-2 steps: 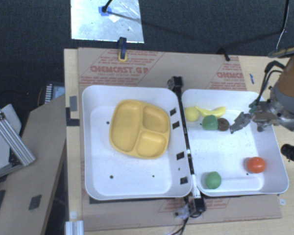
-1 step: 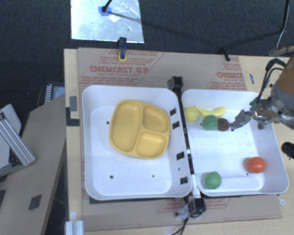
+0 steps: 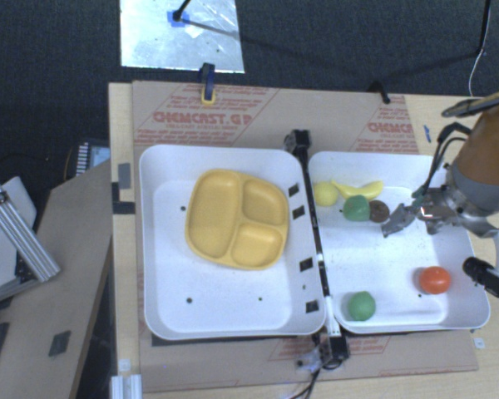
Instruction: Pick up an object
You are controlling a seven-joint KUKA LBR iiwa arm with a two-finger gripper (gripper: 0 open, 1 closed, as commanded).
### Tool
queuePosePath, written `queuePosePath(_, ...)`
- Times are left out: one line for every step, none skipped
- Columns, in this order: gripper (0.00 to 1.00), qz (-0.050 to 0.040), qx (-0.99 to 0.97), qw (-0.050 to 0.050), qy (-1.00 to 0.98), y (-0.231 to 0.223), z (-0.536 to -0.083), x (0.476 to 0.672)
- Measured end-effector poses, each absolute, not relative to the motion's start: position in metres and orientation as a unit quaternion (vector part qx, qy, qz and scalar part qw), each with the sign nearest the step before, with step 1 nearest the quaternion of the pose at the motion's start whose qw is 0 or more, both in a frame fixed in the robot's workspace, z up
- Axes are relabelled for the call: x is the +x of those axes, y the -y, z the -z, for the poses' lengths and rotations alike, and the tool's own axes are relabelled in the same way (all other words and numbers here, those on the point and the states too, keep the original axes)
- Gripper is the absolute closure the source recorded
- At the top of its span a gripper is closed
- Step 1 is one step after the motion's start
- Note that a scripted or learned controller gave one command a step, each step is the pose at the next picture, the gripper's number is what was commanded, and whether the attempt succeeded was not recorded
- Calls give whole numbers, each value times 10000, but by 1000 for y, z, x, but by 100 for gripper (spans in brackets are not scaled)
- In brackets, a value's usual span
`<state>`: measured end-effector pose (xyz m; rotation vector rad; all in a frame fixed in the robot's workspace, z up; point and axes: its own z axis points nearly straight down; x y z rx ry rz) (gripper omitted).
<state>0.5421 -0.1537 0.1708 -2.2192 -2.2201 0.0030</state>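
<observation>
lying just left of the hand, a brown object.

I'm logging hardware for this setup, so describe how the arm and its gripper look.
The arm is a rounded grey body with a broad orange band above the wrist. Thin dark cables loop along its upper side. The gripper is a small metallic grey assembly with slim dark fingers tapering toward the tip. A separate black fitting sticks out below the wrist. No legible markings can be made out on any part.

Hidden and cut-off parts

The arm is cut by the right edge. The gripper is small and blurred; its tips overlap a brown thing, too small to identify.
</observation>
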Motion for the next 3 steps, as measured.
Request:
queuePosePath(0, -6, -7069, 13, 7073, 155, -108, 541)
queuePosePath(0, -2, -7069, 8, 7073, 154, -83, 541)
queuePosePath(100, 6, -7073, -12, 7069, 155, -95, 542)
